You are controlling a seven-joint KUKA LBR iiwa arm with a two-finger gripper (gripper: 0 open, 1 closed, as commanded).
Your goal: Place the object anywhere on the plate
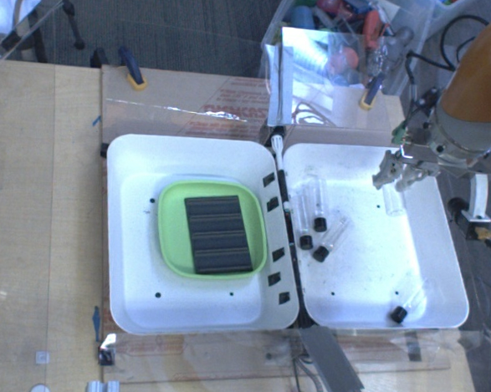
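Pick stage, not yet the carry. Gripper (395,178) hangs over the upper right part of the right bin (441,272), and a clear vial (394,199) appears to sit between its fingertips, hanging down. The plastic is see-through against white, so the grasp is probable, not certain. Other clear vials with black caps (317,224) lie near the bin's left wall; one more (405,309) sits by the lower right corner.

Green plate (214,229) sits in the left bin (134,225), a dark ribbed block (218,233) covering most of it.

Next move, as I judge it: lift clear, cross the divider, and release over the plate.

Wooden bench (26,217) around the bins; clutter behind.
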